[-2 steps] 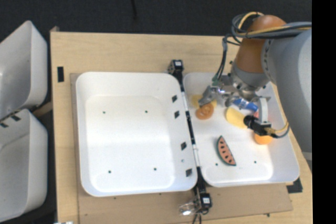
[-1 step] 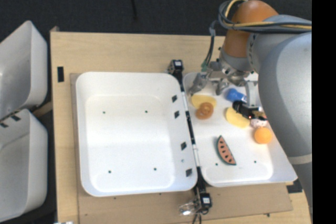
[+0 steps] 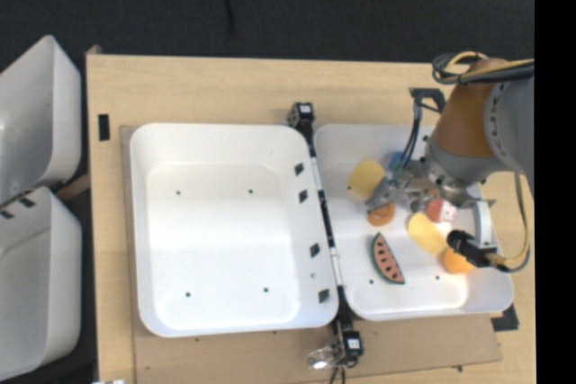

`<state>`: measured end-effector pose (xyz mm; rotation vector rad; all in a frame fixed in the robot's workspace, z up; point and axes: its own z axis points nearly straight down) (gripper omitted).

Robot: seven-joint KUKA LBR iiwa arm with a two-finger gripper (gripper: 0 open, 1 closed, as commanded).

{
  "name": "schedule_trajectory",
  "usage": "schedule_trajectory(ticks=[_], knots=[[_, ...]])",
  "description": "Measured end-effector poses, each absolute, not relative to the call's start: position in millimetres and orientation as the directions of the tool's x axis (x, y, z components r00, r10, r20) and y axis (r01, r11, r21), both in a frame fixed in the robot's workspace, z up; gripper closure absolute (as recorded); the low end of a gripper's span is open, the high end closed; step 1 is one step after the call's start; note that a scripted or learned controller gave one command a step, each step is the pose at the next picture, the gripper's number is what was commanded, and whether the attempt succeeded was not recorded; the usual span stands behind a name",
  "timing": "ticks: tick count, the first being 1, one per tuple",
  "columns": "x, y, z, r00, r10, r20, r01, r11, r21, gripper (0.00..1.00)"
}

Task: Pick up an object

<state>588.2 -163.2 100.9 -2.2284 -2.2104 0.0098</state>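
The right bin [image 3: 360,301] holds several toy foods: a yellow piece [image 3: 365,177], a small orange round piece [image 3: 382,214], a watermelon slice [image 3: 387,258], a pale yellow piece [image 3: 427,233], an orange fruit [image 3: 457,262], a pink and white piece [image 3: 440,210] and a bit of blue [image 3: 397,162]. My gripper [image 3: 402,192] hangs low over this bin among the yellow piece, the orange round piece and the pale yellow piece. The arm's wrist covers the finger area.
The left bin [image 3: 225,229] lies beside the right one, with a black-clipped divider [image 3: 317,220] between them. The arm with its orange band [image 3: 463,121] and cables comes in from the right. Bare wooden bench [image 3: 225,90] surrounds the bins.
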Motion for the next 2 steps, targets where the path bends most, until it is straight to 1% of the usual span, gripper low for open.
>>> schedule_trajectory(ticks=[1, 2], knots=[[593.8, -160.1, 112.4, 0.003, 1.0, -0.002, 1.0, -0.003, 0.003, 1.0], [603.9, -90.4, 227.7, -0.008, 1.0, 0.0, 1.0, 0.008, 0.013, 1.0]])
